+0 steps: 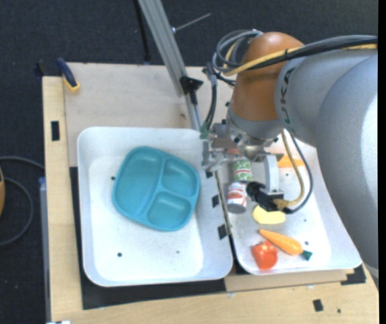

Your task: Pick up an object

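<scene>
Gripper [241,181] hung over right bin [328,248], can [237,193] at its tip. Finger state could not be told, wrist blocking. Carrot [282,241], tomato [264,255] nearby; tray [156,188] in left bin [102,248].

Two bins sat side by side on the bench [112,93]. A tray [156,187] lay in the left bin [105,248]. In the right bin [328,241], a can [237,194] stood near the dividing rims, under the gripper [237,155]. Right of the can lay a banana [268,216]; in front of that, a carrot [284,242], with a tomato [264,255] touching its left end.
</scene>
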`<act>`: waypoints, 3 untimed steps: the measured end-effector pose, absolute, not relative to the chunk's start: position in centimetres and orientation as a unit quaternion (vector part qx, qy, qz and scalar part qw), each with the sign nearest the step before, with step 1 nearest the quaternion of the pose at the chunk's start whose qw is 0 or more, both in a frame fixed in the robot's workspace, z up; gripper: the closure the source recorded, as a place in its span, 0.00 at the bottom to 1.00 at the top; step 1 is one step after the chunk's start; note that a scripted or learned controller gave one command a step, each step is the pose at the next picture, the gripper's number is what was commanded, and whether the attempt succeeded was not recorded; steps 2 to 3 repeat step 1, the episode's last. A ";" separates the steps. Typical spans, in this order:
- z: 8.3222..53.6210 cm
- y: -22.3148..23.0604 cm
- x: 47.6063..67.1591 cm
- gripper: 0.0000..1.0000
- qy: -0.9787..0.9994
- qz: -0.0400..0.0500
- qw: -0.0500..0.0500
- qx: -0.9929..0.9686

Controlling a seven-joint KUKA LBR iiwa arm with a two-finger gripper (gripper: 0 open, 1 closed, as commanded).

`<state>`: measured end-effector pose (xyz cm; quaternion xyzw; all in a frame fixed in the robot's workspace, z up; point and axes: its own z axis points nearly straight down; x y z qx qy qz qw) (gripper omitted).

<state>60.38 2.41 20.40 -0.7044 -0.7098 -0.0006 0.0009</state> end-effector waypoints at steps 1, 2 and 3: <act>22.3 7.0 59.6 1.00 -0.710 -0.002 0.000 -0.704; 22.3 7.0 59.6 1.00 -0.710 -0.002 0.000 -0.704; 22.3 7.0 59.6 1.00 -0.710 -0.002 0.000 -0.704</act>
